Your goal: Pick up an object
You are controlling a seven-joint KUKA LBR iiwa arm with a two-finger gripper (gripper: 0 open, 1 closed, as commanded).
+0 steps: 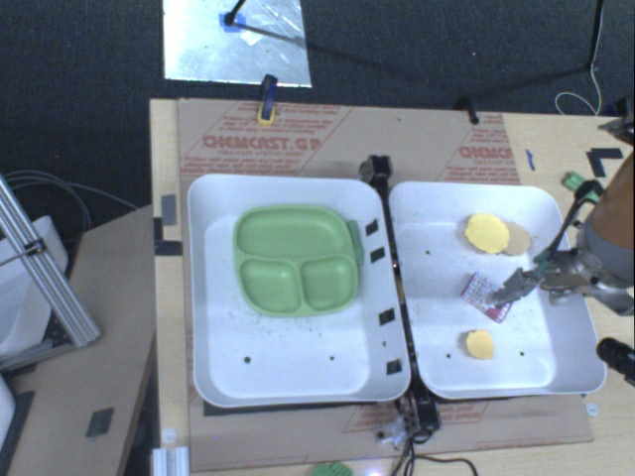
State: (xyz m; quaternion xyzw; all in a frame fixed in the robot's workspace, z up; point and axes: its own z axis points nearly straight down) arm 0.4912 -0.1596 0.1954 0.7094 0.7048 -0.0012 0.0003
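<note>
Arm (610, 236): cut off by the right picture edge; only the wrist end shows, blurred.
Gripper (514, 288): small and blurred; finger spacing cannot be read.
Pink packet (486, 297): right part hidden under the gripper; contact with it cannot be confirmed; its print is too small to read.
Tan disc (518, 239): left part hidden behind the large yellow piece (487, 233); nature cannot be told.
Table (327, 132): near edge cut off by the bottom picture edge.
Green item (332, 469): at the bottom edge, cut off; kind cannot be told.
Metal frame (40, 276): cut off by the left picture edge.
</note>
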